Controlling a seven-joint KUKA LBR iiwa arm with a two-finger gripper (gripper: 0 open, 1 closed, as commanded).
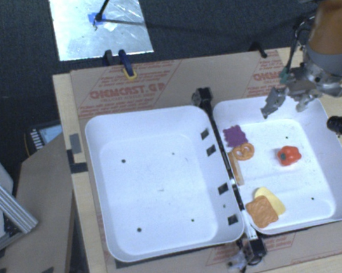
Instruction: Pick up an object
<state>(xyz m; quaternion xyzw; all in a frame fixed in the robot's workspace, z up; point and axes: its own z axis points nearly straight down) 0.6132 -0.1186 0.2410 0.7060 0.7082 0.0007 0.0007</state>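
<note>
The gripper [287,100] hangs over the far edge of the right bin [326,140], with its two fingers apart and nothing between them. The arm [334,29] comes in from the right. All the objects lie in this bin: a purple block [234,135] and a pretzel [244,151] near the left wall, a red pepper [288,155] in the middle, and an orange piece [261,211] resting on a yellow piece [272,200] at the near left corner. The left bin [158,179] has no object to pick. The pepper seems the best choice, because it stands apart from the walls and from the other things. The gripper should first move above it, come down straight with the fingers one on each side, and close only when low enough; the flat pieces near the wall would probably slip away
</note>
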